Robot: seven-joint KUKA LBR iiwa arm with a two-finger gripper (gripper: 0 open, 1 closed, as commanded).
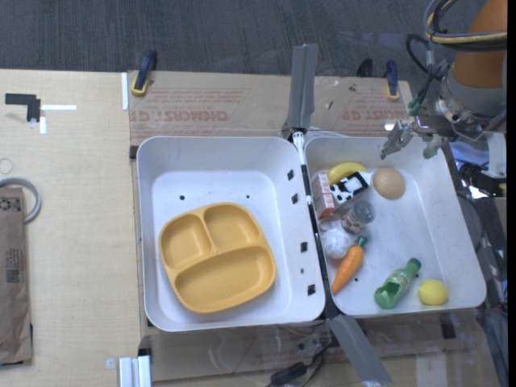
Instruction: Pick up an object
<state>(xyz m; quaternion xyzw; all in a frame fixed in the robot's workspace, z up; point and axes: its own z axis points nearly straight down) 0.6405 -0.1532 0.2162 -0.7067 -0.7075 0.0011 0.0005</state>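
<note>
The right bin (451, 232) holds several small objects: a yellow banana (347, 170), a black-and-white item (351, 187), a tan ball (389, 183), a brown box (323, 197), a clear small jar (362, 214), a white lump (336, 242), a carrot (347, 268), a green bottle (397, 285) and a lemon (433, 292). My gripper (411, 143) hangs over the bin's back right edge, just above and right of the tan ball. It is open, and nothing sits between its spread fingers (393, 145).
The left bin (161, 168) holds a yellow divided plate (216, 256). A grey divider post (303, 87) stands between the bins at the back. Cardboard (210, 103) lies behind them, with blue clamps (145, 71) on it. A brown bag (12, 272) lies at the far left.
</note>
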